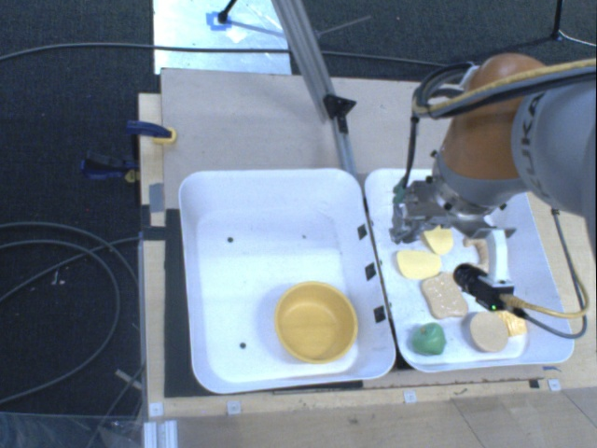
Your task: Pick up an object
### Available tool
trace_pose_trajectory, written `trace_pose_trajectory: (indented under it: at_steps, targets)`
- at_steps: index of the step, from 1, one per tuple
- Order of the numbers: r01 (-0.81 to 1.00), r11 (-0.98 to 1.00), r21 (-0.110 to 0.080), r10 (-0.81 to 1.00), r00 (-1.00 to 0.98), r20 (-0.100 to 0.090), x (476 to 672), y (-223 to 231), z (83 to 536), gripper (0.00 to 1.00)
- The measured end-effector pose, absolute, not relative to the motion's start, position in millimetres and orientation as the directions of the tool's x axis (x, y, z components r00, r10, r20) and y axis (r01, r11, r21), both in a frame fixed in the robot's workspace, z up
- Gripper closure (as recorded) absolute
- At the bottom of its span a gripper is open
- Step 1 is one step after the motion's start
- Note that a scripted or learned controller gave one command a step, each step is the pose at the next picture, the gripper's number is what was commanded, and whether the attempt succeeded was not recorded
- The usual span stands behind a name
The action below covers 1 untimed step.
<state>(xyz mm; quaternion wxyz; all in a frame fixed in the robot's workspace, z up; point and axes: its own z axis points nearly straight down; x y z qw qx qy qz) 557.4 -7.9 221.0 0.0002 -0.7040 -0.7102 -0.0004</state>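
Fingers (408, 224) low in the right bin (546, 250) — open or closed, I could not tell — just beside two pale yellow pieces (419, 264); yellow bowl (316, 320) sat in the left bin (215, 250).

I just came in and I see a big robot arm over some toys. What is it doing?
The robot arm is reaching into the right bin, which holds small toy foods: yellow pieces, a cracker, a green ball and a tan round piece. Its gripper is low at the bin's far left side, beside the yellow pieces. I can't see anything held. The left bin holds a yellow bowl.
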Motion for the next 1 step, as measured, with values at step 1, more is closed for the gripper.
trace_pose_trajectory:
  at_steps: [1]
  targets:
    - [1.0,0.01,0.0,1.0,-0.01,0.001,542.7,51.1,219.0,1.0]
